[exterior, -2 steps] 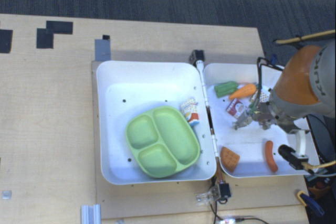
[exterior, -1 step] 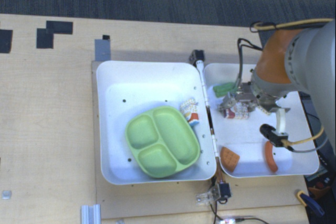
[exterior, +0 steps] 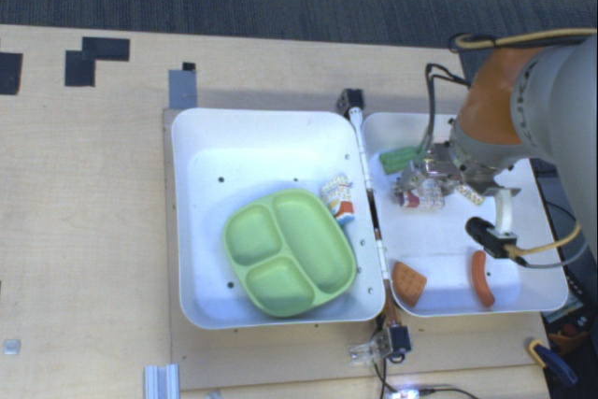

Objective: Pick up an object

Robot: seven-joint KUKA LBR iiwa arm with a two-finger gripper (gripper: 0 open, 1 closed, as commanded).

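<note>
The table (exterior: 93, 229) filled the near edge, light wood, carrying two shallow white bins side by side. The left bin (exterior: 201, 201) held a green divided plate (exterior: 290, 251), with a small crumpled packet (exterior: 338, 197) touching its upper right rim. The right bin (exterior: 537, 294) held a green packet (exterior: 400, 158) near its far left corner, a brown bread-like piece (exterior: 408, 281) at the near left, and an orange sausage-shaped toy (exterior: 482, 278) near the front wall. The arm's end effector (exterior: 425, 182) was low over a clear crinkled wrapper (exterior: 419, 194) beside the green packet; its opening could not be told.
</note>
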